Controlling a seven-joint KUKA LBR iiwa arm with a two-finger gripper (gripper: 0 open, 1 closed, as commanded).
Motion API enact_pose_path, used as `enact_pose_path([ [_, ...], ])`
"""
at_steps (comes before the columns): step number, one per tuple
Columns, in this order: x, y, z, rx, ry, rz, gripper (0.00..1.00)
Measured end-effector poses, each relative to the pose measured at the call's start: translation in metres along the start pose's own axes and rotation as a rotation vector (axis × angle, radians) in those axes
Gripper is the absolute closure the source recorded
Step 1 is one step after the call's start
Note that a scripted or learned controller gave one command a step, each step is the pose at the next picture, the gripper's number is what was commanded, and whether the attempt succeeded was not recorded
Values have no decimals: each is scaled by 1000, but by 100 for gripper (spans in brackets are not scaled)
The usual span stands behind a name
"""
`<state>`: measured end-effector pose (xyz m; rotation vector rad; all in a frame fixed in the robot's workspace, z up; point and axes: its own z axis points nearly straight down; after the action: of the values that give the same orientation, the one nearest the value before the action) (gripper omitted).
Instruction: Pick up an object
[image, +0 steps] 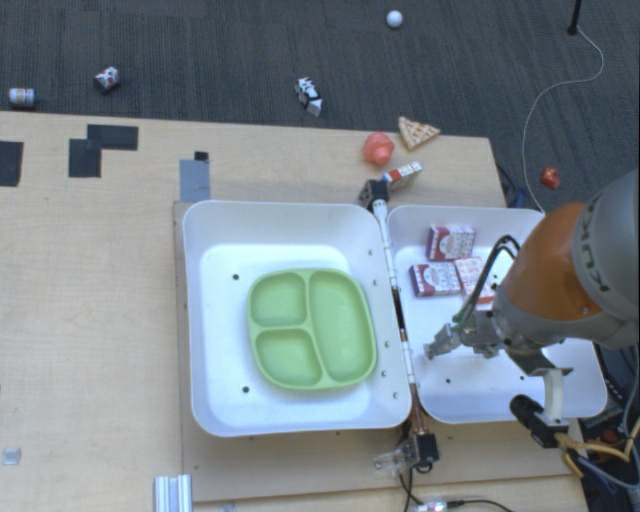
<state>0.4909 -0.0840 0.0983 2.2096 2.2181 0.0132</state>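
In the right bin (470, 400) lie small red-and-white cartons: one (451, 243) near the far wall, another (437, 279) below it, and a third (474, 275) partly hidden by the arm. My gripper (447, 343) hangs low over the right bin's middle, in front of the cartons and apart from them. Nothing shows between its fingertips. The grey arm with its orange band (545, 275) covers the bin's right part.
The left bin (215, 330) holds a green divided plate (311, 329). Beyond the bins on the bench lie a red ball (378, 148), a pizza-slice toy (418, 131) and a small red-and-white tube (405, 174). A cable (485, 275) loops by the wrist.
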Motion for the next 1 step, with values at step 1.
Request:
enact_pose_path([
  [1,1,2,-10,-4,0,-3,100],
])
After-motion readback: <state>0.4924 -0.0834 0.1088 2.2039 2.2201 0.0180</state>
